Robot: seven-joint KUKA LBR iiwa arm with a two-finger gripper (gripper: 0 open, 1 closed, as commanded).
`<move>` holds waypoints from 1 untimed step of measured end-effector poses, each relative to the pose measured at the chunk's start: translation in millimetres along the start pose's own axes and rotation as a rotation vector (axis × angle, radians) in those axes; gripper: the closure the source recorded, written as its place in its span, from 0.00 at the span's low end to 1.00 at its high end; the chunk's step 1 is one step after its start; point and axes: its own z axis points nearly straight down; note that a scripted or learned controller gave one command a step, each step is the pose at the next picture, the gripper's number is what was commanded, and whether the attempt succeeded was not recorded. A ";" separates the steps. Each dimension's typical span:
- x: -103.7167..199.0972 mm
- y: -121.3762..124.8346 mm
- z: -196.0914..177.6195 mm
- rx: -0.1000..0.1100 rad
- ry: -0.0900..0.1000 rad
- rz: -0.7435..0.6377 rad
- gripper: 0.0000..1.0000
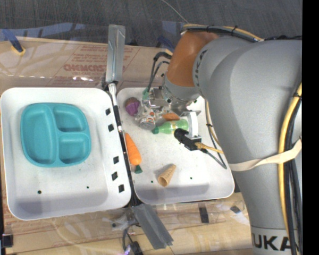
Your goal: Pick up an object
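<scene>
The purple object point(132, 107) lay in the right bin point(212, 187), near that bin's far left corner, and the hand point(149, 113) stood low just beside it, on the side away from the bin's left wall. So the nearest candidate for a pick sat immediately toward the left wall from the hand, and a short sideways shift would probably be needed to bring it between the jaws. How far the hand was open could not be told; its tip was lost in a tangle of metal parts, and nothing could be made out between its jaws.

Outward from the purple object, a green item point(171, 126) lay beyond the hand, its long axis running roughly across the bin. An orange carrot point(133, 150) lay along the left wall, nearer the camera than the purple object, its long axis following that wall. A tan cone point(167, 174) rested farther still, toward the near edge, well apart from the hand.

The left bin point(58, 198) held a teal divided tray point(55, 133). Both bins sat on the worktop point(53, 57).
</scene>
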 end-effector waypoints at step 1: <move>66.0 12.2 -107.5 -0.014 0.001 0.002 1.00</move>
